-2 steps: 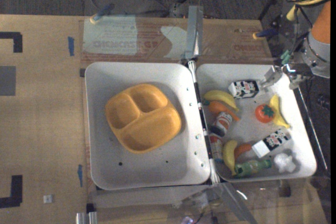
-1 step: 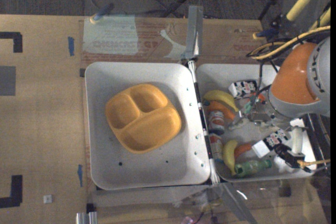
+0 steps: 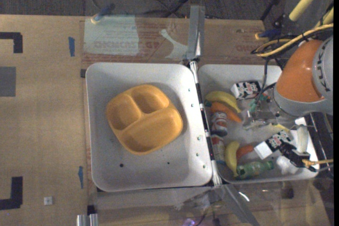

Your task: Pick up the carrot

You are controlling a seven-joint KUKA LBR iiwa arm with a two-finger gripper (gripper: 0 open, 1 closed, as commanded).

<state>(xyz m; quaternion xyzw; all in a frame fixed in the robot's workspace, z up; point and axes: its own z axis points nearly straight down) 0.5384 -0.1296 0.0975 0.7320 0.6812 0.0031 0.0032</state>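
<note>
Over the right shallow white bin (image 3: 312, 174), we see the grey arm's two-finger gripper (image 3: 258, 115) lowered just right of the small orange carrot (image 3: 226, 112), which lies below a yellow banana (image 3: 223, 97). We cannot tell how its fingers stand. The left white bin (image 3: 100, 129) holds a yellow divided plate (image 3: 144, 118).

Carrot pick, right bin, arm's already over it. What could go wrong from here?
1. Crowding: the carrot lies tight between a banana and a small can, so the gripper may catch a neighbour instead.
2. Mix-up: another orange item sits lower in the right bin beside a second banana; it could be mistaken for the target.
</note>
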